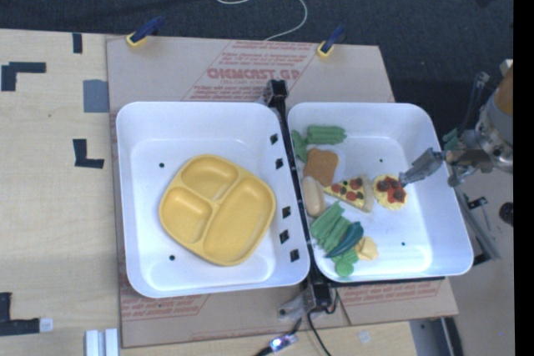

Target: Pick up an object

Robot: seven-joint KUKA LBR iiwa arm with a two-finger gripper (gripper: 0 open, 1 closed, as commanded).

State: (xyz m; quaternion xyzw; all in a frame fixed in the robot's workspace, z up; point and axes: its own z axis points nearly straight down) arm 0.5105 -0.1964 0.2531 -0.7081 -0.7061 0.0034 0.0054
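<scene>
Nothing has been lifted yet, as far as this view shows: every piece of toy food lies on the floor of the right-hand shallow white bin (417,256), and the pick is still wholly to be done. Nearest the camera, at the bin's front wall, a small green leafy plastic piece (345,266) lies touching a yellow chunk (366,247), and just behind them a bundle of green bean-like pods over a teal piece (335,230) lies at a slant. Further in, along the divider between the bins, a pale tan bread roll (313,198) lies beside a triangular pizza slice with red spots (350,192), and to its right is a small round yellow pastry with red topping (390,192). Behind the roll lies a brown flat bun-like piece (322,163), and at the back a green ridged vegetable (324,133). The left-hand shallow white bin (133,179) holds a yellow plastic tray with three compartments (218,208), lying flat. The grey two-finger gripper (420,167) reaches in from the right, its tip low over the right bin's floor just beside the red-topped pastry; it looks close to touching it, though contact cannot be made out. Its state I cannot tell, and no object is visibly in its hold. By my judgement the approach is about complete, and closing on a piece, likely the pastry, and raising it remain.
</scene>
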